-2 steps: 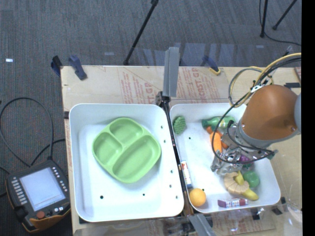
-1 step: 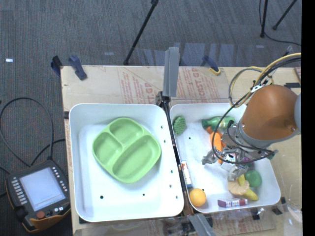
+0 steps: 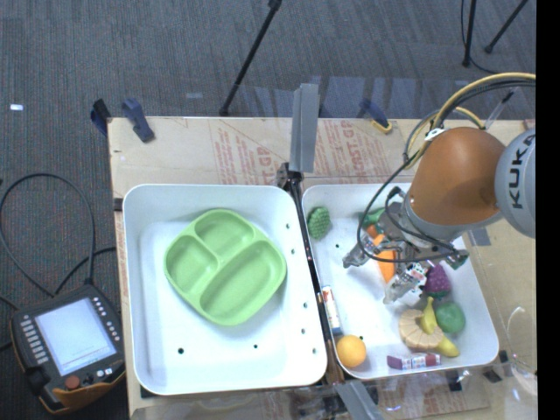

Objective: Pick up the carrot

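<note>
White bins sit side by side on the bench. The left bin [image 3: 144, 234] has lots of bare floor around one thing, a big green plate [image 3: 226, 264] with three parts, lying a bit toward its top. The right bin [image 3: 350, 304] is much more crowded, mostly on its right side and along its bottom edge.

The grey arm with its orange band [image 3: 455, 178] reaches over the right bin from the right. Its gripper [image 3: 385, 265] hangs low over the middle of that bin. The carrot [image 3: 386, 265] is right there, orange, showing between the metal fingers, so the jaws look closed around it.

A green bumpy fruit [image 3: 318, 221] lies near the bin's top left edge, with bare floor below it. Purple grapes [image 3: 437, 280] sit just right of the gripper. A green ball [image 3: 451, 318], a yellow banana [image 3: 430, 320] and a tan slice [image 3: 415, 331] crowd the lower right corner. An orange [image 3: 351, 352] rests at the bottom edge. A marker [image 3: 329, 309] lies along the left wall.
</note>
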### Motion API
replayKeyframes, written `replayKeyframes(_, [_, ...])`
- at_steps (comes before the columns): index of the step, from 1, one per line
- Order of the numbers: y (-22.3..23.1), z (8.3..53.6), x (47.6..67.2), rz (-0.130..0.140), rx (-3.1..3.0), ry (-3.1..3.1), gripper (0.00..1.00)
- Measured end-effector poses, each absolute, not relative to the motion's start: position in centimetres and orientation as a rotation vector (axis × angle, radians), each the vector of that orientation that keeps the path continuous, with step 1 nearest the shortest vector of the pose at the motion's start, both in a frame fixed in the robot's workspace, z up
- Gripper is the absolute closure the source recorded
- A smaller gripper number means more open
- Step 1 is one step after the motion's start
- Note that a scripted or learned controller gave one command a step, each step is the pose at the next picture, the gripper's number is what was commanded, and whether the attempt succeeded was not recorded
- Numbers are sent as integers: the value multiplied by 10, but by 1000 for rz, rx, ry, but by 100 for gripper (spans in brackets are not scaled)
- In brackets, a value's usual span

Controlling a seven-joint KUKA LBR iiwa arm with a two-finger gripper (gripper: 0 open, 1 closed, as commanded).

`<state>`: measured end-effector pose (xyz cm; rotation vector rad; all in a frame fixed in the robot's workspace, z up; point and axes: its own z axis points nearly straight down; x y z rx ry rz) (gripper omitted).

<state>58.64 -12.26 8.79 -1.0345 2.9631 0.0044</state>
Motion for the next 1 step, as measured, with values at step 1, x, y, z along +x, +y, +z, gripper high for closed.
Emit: replayKeyframes(1, [-121,98,587,7,-1028,2962,100])
